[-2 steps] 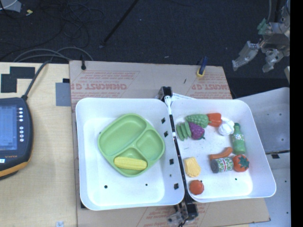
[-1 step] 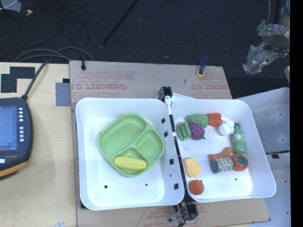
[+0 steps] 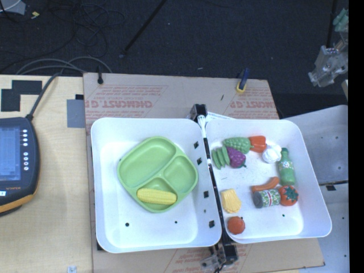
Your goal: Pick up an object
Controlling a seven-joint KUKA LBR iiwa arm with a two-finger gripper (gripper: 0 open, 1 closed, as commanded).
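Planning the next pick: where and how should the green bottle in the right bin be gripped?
Grip the green plastic bottle across its body, coming straight down from above. It lies flat, neck towards the bin's far side; the white round toy crowds its neck, so the lower body is freer.

This is a robotics lab, a test bench rather than any kitchen. Two white bins (image 3: 108, 220) sit side by side on a cardboard sheet (image 3: 170, 98) laid over a wooden bench (image 3: 45, 232). The food in them is plastic toy food (image 3: 261, 172), and a green divided plate (image 3: 156, 172) holds a toy corn cob (image 3: 157, 196). A teach pendant (image 3: 14, 164) lies at the left, and loose cables (image 3: 57, 21) trail across the dark floor behind.
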